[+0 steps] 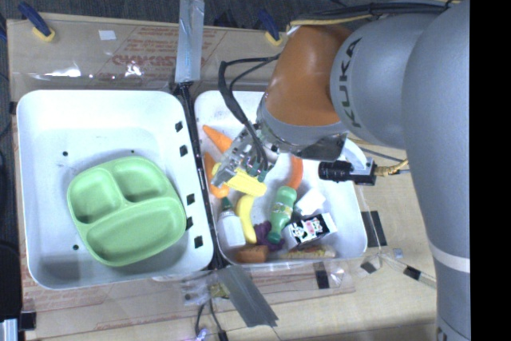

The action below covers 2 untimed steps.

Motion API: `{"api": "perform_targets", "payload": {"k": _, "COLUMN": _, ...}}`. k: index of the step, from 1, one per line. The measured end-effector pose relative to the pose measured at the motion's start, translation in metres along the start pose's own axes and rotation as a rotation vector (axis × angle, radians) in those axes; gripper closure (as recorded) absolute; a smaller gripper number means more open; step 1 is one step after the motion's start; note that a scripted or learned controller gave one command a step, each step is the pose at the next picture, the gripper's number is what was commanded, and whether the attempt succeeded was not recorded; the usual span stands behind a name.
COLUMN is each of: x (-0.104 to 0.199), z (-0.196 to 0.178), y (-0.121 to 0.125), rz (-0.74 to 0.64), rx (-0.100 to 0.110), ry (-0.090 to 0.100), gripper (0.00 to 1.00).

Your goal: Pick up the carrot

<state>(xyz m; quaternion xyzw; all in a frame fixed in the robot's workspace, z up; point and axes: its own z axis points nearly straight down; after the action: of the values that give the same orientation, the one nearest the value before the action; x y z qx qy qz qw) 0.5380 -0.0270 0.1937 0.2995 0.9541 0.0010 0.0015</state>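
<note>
Carrot (216,139) lies in right bin (351,239), upper-left corner, w/ its tip toward the gripper (238,164) — just up-left of it, maybe touching; can't tell if the claw is open or shut; green plate (128,208) in left bin (48,124).

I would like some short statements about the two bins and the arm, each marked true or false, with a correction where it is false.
1. The green divided plate lies in the left bin. True.
2. The gripper hangs over the left bin. False: it is over the right bin, above the pile of items.
3. A carrot lies in the right bin, near its left wall. True.
4. The green bottle stands on the green plate. False: it lies in the right bin among the other items.
5. The green plate has compartments. True.
</note>
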Motion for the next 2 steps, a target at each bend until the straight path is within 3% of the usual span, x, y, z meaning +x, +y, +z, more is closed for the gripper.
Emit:
{"api": "perform_targets", "payload": {"k": 1, "x": 0.071, "z": -0.053, "y": 0.04, "rz": 0.171, "rx": 0.001, "ry": 0.001, "gripper": 1.0}}
{"api": "perform_targets", "payload": {"k": 2, "x": 0.044, "z": -0.064, "y": -0.014, "rz": 0.211, "rx": 0.003, "ry": 0.0, "gripper": 1.0}}
